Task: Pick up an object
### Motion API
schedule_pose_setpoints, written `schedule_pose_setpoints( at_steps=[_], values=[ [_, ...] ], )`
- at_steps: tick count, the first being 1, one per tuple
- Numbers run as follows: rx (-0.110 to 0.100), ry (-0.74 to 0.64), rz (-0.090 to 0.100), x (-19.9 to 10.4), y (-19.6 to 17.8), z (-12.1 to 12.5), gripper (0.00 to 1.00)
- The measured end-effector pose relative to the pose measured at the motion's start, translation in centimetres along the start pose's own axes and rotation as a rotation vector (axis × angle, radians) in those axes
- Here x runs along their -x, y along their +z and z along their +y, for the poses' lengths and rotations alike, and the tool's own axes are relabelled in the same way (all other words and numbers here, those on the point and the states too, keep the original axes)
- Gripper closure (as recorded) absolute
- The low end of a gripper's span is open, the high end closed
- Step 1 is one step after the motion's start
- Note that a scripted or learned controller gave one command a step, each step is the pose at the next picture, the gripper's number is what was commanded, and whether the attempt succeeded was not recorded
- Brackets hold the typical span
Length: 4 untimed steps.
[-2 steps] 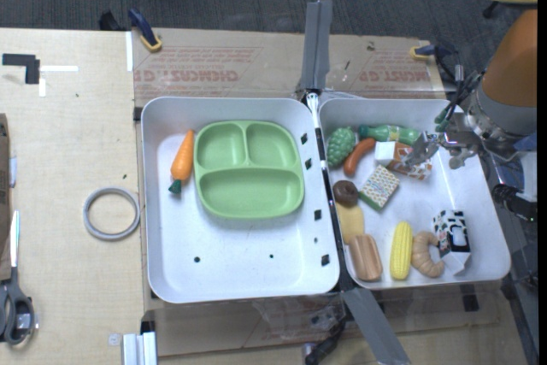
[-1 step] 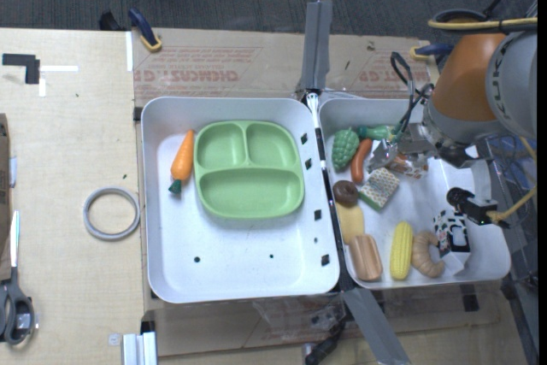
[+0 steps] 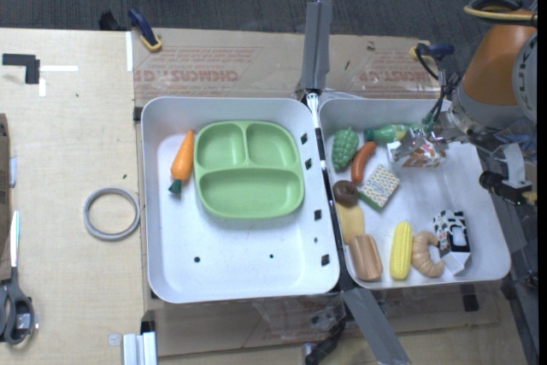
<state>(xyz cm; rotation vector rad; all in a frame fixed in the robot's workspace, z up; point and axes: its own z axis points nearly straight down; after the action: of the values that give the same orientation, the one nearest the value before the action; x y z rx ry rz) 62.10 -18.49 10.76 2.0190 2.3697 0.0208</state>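
We see the gripper [image 3: 425, 141] low at the far side of the right bin [image 3: 487, 269], over a clear wrapped packet [image 3: 416, 154] (contents unclear). Whether it holds the packet we cannot tell. A green divided plate [image 3: 249, 169] and a toy carrot [image 3: 182, 158] lie in the left bin [image 3: 239, 269].

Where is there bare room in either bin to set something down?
Left bin: bare floor in front of the green divided plate. Right bin: a patch between the checkered packet and the cow toy. Crowded along its left side and front, near the corn.
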Motion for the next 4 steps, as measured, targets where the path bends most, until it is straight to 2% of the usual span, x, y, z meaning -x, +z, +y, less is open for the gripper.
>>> schedule_pose_setpoints(
  at_steps=[1, 2, 3, 4],
  values=[
    [-0.035, 0.164, 0.007, 0.7, 0.2, 3.4, 0.00],
    [-0.030, 0.372, 0.005, 2.3, -3.6, 2.1, 0.00],
    [-0.033, 0.369, 0.007, -4.0, -1.2, -1.2, 0.00],
    [-0.034, 0.370, 0.006, -3.9, -2.1, -1.1, 1.00]
  ],
)
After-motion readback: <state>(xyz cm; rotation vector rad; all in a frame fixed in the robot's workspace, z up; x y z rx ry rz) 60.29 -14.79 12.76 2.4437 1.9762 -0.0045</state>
